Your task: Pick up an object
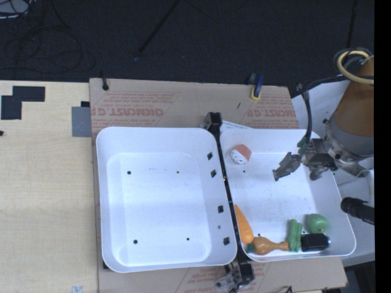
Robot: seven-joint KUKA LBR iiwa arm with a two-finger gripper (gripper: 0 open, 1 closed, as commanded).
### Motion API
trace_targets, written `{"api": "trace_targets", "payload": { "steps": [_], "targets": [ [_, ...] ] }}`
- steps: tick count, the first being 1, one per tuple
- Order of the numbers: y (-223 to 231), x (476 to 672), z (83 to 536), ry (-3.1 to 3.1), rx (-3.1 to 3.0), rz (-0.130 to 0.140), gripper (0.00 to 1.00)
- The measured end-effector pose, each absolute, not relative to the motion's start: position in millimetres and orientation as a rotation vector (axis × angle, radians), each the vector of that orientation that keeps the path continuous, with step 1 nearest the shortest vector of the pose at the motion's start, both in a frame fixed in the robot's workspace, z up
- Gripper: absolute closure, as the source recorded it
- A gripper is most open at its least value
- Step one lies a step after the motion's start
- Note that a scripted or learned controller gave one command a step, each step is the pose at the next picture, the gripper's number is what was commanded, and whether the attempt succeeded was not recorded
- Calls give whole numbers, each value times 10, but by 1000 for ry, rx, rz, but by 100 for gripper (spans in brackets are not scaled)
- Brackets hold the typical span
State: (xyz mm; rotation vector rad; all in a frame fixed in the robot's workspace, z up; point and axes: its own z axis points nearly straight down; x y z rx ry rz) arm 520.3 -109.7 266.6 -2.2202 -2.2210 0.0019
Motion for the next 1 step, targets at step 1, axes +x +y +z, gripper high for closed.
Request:
{"api": "trace_targets", "payload": {
  "steps": [1],
  "targets": [
    [-150, 4805, 3757, -2234, -2211, -8, 0]
  ]
}}
